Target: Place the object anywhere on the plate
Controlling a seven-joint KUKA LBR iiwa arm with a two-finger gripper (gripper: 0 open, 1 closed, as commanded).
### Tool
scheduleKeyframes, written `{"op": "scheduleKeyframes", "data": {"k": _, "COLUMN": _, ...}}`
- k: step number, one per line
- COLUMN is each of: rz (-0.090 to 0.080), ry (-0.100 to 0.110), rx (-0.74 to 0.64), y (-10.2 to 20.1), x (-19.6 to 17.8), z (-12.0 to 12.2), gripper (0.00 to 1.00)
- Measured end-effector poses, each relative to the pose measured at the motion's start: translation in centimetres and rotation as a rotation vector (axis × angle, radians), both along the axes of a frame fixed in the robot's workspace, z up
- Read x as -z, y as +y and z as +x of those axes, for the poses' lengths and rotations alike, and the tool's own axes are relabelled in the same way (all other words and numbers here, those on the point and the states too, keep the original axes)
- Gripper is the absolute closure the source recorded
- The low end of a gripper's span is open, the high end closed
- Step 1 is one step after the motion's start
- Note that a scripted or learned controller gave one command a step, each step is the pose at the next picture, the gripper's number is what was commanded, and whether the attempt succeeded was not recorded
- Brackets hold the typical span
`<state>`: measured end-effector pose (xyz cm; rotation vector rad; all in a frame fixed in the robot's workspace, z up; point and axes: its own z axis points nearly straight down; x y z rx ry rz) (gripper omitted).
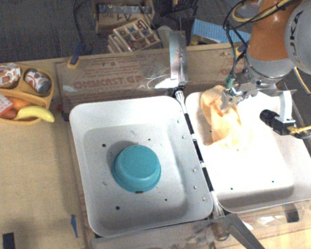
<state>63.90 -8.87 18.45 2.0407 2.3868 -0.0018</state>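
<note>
While the teal plate (137,168) sits upside-down-looking in the middle of the left bin (88,123), the task's object, a pale yellow-orange cloth (222,122), lies crumpled at the far left of the right bin (285,184), against its wall. The gripper (231,94) is at the cloth's far top edge; whether it pinches any fabric cannot be told. Soft, light and limp, the cloth would likely drape and trail; a raised fold near its bunched top seems the best hold.
</note>
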Motion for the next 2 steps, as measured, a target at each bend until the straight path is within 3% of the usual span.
{"op": "scheduleKeyframes", "data": {"k": 1, "rz": 0.0, "ry": -0.002, "rx": 0.0, "y": -0.1, "x": -4.0, "z": 0.1, "gripper": 1.0}}
{"op": "scheduleKeyframes", "data": {"k": 2, "rz": 0.002, "ry": 0.001, "rx": -0.399, "y": 5.0, "x": -3.0, "z": 0.3, "gripper": 1.0}}
